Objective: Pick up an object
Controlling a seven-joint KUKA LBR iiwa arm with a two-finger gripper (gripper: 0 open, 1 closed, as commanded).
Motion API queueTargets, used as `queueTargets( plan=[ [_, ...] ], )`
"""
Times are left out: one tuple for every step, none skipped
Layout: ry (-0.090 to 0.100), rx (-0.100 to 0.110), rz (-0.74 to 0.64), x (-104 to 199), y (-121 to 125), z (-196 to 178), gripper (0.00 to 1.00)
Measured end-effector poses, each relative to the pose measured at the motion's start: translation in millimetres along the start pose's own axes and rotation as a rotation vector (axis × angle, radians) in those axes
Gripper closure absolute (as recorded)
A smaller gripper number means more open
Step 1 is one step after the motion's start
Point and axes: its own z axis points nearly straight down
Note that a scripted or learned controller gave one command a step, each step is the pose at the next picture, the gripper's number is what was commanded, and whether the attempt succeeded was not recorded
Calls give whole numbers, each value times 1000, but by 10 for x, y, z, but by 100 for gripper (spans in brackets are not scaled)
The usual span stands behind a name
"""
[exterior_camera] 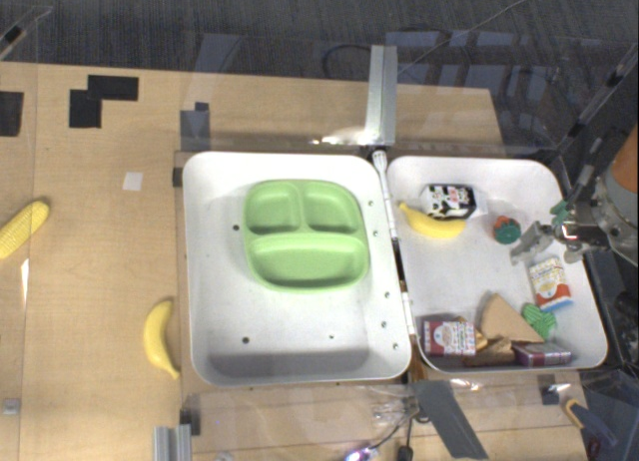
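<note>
Pale wooden counter (90, 289) carries two shallow white bins side by side, with dark carpet beyond its far edge. Nearest the camera, along the right bin's (469, 259) front wall, lie a small dark red carton (446, 335), a tan wedge-shaped piece (504, 321), a green scrap (540, 321) and a flat dark box (542, 354), all crowded and partly touching. Just behind them a small white packet with red and blue print (549, 282) lies alone on bare floor; it looks light and stiff, probably the easiest object to take, gripped across its narrow sides. The hand (532, 240) hovers just above and beside that packet, reaching in from the right; whether it is spread or clenched I cannot tell, and nothing shows between its fingers. Farther back sit a red and green toy (507, 229), a yellow banana (432, 224) and a black-and-white cow-print carton (447, 200) touching it; the banana likely is smooth and rounded, prone to slipping. The left bin (215, 279) holds a green divided plate (304, 232). The right bin's middle is open, though its right wall stands close to the wrist. Outside the bins, on the counter's left, lie another banana (160, 335) and a corn cob (22, 229).
</note>
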Motion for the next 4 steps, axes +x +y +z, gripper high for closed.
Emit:
queueTargets(
  plan=[
    [0, 0, 56, -334, 964, 797, 0],
    [-2, -5, -17, -261, 1158, 1332, 0],
    [-4, -14, -23, -246, 1193, 1192, 100],
    [-1, -5, -5, 199, 1589, 342, 100]
  ],
)
